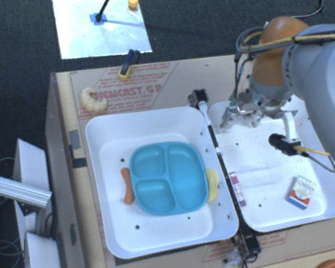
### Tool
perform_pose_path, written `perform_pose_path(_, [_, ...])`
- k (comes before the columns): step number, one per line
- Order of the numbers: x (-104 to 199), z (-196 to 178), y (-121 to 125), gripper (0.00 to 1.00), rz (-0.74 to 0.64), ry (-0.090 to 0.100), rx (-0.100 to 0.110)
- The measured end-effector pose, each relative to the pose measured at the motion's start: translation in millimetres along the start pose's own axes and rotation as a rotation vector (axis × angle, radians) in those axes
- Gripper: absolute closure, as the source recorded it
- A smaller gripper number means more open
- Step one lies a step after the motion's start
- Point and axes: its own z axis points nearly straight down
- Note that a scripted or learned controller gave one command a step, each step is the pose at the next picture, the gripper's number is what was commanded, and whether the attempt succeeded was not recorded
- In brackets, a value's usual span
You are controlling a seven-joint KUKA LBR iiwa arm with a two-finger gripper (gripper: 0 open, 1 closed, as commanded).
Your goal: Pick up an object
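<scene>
In the left bin (153, 123), an orange sausage (126, 186) lies just beside a blue plate (167, 178). In the right bin (271, 208), a slim packet (235, 187) lies by the left wall, with the jaws over the far left corner. Whether they are apart or together cannot be told. A small carton (301, 192) sits toward the near right corner. Step judged: approach. Next move: travel to one item, then descend.

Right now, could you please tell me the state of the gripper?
Gripper: cannot be told, open or closed; it is over the bin that holds the small box.
</scene>
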Motion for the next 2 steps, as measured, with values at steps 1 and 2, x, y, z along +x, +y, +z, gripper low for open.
perform_pose_path(1, [5.1, 0.2, 0.0, 0.0, 0.0, 0.0, 0.0])
perform_pose_path(2, [0.3, -0.1, 0.0, 0.0, 0.002, 0.0, 0.0])
